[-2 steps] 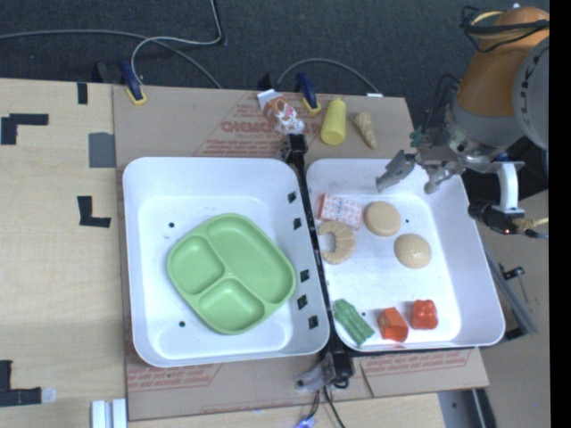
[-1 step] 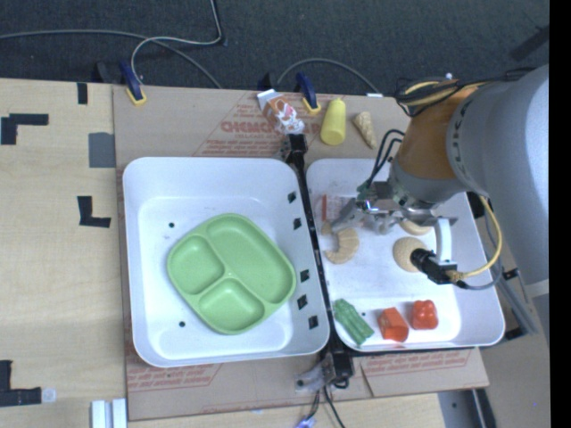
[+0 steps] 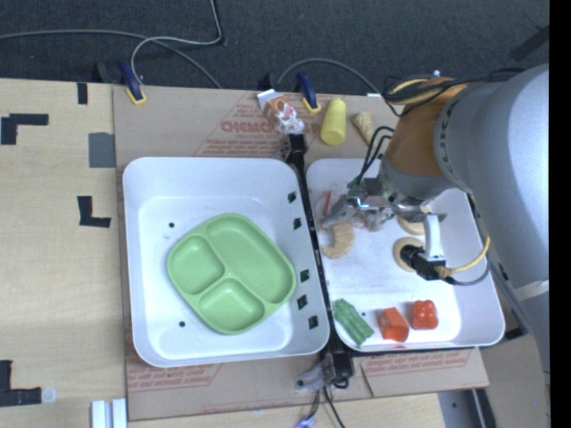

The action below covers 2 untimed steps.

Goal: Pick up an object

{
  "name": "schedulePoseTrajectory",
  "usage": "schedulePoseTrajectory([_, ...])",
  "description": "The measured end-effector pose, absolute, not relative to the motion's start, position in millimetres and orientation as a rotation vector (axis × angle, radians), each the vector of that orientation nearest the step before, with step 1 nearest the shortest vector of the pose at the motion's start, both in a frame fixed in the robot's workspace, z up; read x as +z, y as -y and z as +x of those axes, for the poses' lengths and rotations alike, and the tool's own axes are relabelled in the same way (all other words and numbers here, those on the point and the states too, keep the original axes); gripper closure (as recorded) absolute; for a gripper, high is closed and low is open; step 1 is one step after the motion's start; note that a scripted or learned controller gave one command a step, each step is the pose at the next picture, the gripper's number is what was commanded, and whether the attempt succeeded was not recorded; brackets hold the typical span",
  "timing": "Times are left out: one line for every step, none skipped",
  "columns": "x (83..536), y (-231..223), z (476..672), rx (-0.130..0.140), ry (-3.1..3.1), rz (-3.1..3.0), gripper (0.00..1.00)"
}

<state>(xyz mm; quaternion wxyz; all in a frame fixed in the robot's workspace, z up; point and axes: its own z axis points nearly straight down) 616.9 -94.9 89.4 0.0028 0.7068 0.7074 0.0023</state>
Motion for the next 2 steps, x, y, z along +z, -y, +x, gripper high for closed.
schedulePoseTrajectory([101, 92, 618.7, 0.016, -2.220, 2.214, 1.00])
schedulePoseTrajectory([98, 100, 568.9, 0.001, -2.221, 2.220, 1.00])
